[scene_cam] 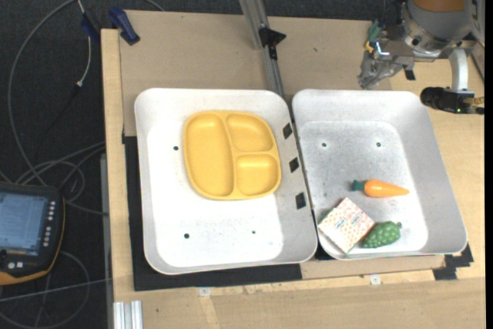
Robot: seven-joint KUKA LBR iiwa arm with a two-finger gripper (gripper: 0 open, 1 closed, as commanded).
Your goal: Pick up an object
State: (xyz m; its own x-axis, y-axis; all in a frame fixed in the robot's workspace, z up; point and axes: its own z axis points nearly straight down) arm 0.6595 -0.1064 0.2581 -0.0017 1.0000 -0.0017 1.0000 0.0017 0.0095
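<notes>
1. My pincer (375, 73) hangs above the bench just past the right bin's (439, 136) far rim, at 12 o'clock; it holds nothing, and I cannot tell its spread.
2. Carrot (383, 188) lies at 5 o'clock in that bin, box (346, 224) and green thing (382, 234) beside it, nearer the front rim.
3. Yellow tray (231, 153) sits in the left bin (158, 181).
4. I judge picking not yet begun; next I must descend over the carrot.
</notes>
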